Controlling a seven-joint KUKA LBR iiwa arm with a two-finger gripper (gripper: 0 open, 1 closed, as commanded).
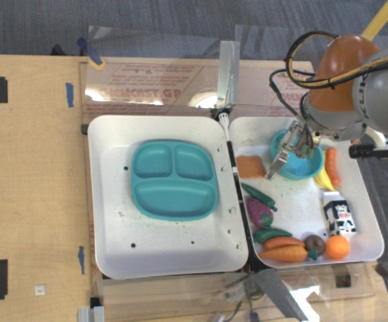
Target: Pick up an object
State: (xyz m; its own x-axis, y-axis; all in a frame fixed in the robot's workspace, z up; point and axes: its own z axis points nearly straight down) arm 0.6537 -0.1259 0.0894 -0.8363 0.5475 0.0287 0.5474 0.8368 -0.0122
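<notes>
Right now the pincer [289, 154] hangs over a round blue bowl [299, 163] near the back of the right bin [371, 237]; its fingers look spread, gripping nothing. An orange block [250, 166] lies beside the bowl.

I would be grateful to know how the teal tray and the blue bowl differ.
The tray is teal, rounded-rectangular and divided into three compartments; the bowl is brighter blue, round and undivided. The tray lies alone in the left bin; the bowl sits among toy foods in the right bin, under the gripper.
</notes>
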